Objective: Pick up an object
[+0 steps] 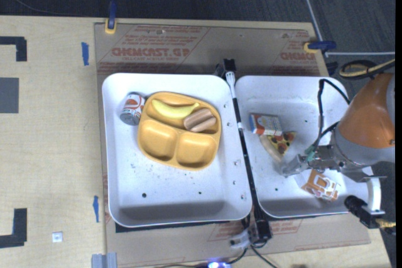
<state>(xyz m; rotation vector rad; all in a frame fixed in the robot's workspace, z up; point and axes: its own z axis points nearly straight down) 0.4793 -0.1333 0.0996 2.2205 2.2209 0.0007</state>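
In the right bin [295, 94] lies a colourful snack packet [271, 132] near the middle, with red and yellow printing. An orange and white packet [320, 185] lies at the bin's front right. My gripper [294, 165] hangs low over the bin floor between the two packets, just below and right of the colourful one. The grey arm with its orange band [370, 122] comes in from the right and hides part of the bin's right side. I see nothing held in the gripper.
The left bin [125, 185] holds a yellow divided plate [164, 140] bearing a banana [171, 110] and a hot dog [200, 120], with a small can [131, 108] at its left. Black cables run along the ridge between the bins.
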